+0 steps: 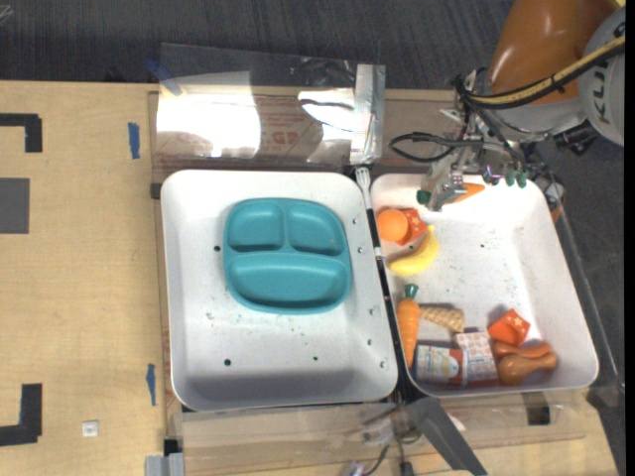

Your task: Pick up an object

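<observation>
Camera view puts my gripper [448,188] upper right, over the right bin's [568,296] far edge; its grip I cannot tell; toys [466,350] crowd lower right.

One camera is in use, fixed above the bench [69,266] and looking down at a slant. It takes in both white bins whole: the left bin [189,365] sits near the middle of the frame, the right bin [566,286] toward the right side. The near edge of the bench runs along the bottom of the frame; dark carpet [248,8] fills the far strip along the top. The arm [556,38] enters from the upper right, at the far right corner, and is cropped by the frame edge. The standoff is moderate: individual items in the bins are distinguishable, but fine detail is soft.
</observation>
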Motion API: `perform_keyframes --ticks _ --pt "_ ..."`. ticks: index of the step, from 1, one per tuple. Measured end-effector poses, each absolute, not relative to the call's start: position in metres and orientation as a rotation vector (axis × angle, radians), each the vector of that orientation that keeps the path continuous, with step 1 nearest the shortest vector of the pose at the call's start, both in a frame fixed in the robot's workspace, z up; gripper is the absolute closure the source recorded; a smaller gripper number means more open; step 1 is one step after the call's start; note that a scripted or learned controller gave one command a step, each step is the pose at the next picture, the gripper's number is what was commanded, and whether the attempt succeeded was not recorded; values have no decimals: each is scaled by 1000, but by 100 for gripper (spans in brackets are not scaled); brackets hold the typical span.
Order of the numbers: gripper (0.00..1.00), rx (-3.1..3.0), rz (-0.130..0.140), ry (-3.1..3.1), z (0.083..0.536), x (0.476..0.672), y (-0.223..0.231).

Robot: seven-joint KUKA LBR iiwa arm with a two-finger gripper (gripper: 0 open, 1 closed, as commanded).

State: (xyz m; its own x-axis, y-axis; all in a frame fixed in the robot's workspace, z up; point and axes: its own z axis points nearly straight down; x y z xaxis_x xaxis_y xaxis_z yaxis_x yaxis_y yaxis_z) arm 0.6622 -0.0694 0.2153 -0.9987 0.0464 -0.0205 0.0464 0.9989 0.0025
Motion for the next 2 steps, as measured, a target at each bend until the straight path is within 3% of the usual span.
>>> perform_keyframes --ticks 2 --pt "100 74 -1 3108 236 664 -71"
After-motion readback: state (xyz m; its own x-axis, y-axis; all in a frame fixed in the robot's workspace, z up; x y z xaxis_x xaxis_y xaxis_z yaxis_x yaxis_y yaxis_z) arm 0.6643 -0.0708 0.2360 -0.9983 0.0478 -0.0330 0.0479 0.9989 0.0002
